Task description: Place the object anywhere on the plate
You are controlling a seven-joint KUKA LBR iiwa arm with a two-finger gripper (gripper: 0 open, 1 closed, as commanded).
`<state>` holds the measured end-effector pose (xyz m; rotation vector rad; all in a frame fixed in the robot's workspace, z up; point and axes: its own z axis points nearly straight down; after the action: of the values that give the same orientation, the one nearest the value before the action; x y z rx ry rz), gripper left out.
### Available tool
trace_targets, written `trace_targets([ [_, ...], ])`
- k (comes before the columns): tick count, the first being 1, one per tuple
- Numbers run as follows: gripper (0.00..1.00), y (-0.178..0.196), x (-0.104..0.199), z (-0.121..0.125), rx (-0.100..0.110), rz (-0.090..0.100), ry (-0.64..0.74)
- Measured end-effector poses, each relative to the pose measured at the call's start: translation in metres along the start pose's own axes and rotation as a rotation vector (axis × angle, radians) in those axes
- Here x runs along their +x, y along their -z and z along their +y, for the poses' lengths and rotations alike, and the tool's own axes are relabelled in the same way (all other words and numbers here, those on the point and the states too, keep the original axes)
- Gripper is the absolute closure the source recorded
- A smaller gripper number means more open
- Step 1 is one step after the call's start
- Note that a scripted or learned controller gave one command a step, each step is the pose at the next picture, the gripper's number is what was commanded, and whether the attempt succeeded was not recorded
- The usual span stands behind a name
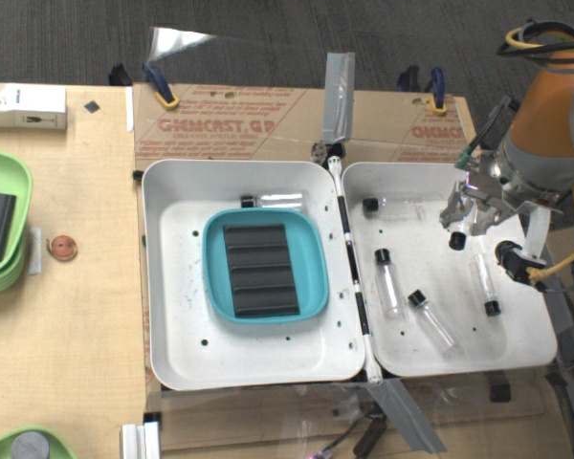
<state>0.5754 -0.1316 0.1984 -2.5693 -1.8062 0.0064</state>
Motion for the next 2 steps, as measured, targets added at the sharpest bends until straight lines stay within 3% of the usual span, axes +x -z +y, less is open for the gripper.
trace_targets([
  [1,1.00,-0.003,0.055,-0.046,0.001,0.001,0.144],
  [2,1.00,-0.008,0.097,-0.096,0.001,0.001,0.372],
])
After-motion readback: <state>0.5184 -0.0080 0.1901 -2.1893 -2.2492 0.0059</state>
